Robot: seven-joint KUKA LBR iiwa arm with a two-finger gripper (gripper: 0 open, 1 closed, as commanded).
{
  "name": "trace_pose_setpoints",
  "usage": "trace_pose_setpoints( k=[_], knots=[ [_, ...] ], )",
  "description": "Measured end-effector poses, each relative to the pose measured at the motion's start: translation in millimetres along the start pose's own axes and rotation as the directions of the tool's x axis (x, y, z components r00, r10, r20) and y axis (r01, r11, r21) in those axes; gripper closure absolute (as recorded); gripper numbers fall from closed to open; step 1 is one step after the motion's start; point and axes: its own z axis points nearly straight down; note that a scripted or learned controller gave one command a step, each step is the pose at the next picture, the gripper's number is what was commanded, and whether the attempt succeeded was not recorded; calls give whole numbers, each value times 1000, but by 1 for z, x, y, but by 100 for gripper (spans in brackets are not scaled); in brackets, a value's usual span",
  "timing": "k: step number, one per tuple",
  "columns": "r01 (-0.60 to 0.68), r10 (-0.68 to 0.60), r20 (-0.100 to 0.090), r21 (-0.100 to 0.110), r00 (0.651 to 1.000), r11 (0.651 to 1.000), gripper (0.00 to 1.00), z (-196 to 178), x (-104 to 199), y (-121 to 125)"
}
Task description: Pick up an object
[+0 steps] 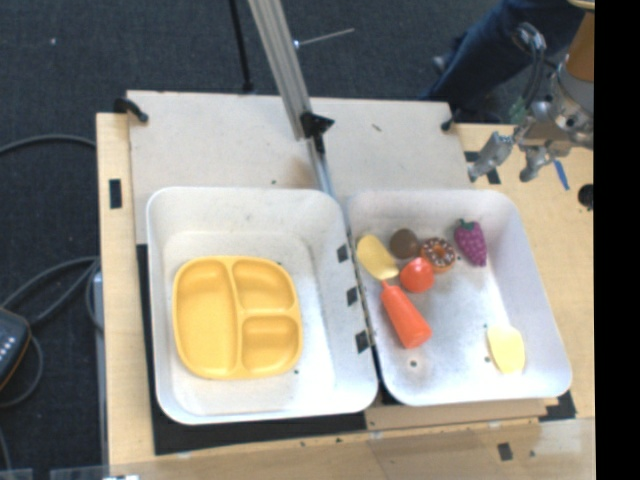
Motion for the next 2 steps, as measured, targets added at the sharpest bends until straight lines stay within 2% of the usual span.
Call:
trace_pose_setpoints(
  k=[1,2],
  knots=[
    [-9,10,-4,8,1000,1000,0,106,-11,-84],
    [-4,4,-5,2,1000,1000,0,180,64,-145]
  ],
)
